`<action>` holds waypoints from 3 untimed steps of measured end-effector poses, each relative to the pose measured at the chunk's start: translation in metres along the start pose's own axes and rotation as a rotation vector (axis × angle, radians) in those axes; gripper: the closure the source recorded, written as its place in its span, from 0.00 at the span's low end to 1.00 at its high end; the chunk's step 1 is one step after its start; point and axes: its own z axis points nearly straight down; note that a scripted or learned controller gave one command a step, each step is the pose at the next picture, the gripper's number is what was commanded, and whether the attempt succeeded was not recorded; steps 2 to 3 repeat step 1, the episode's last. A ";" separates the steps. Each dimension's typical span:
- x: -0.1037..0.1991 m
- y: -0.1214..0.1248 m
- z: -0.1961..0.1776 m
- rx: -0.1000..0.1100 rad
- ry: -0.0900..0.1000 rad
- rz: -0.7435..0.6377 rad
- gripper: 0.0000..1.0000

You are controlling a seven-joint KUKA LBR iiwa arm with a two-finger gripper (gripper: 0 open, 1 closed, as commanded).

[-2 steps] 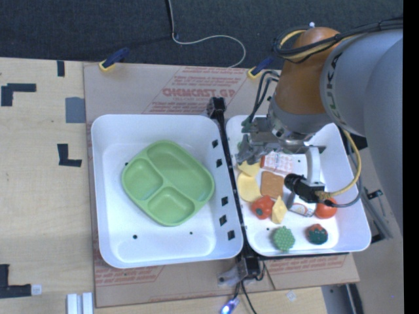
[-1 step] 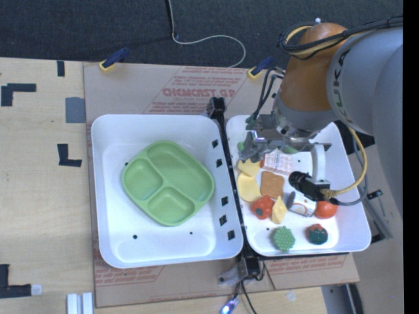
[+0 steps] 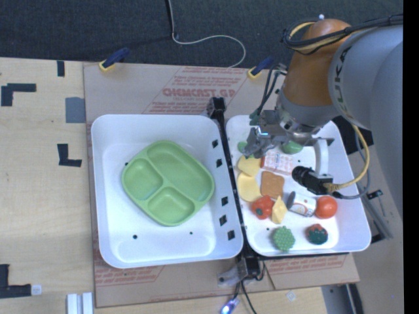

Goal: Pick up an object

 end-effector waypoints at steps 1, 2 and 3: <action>0.012 0.005 -0.003 0.000 0.001 -0.002 1.00; 0.012 0.005 -0.003 0.000 0.001 -0.002 1.00; 0.012 0.005 -0.003 0.000 0.001 -0.002 1.00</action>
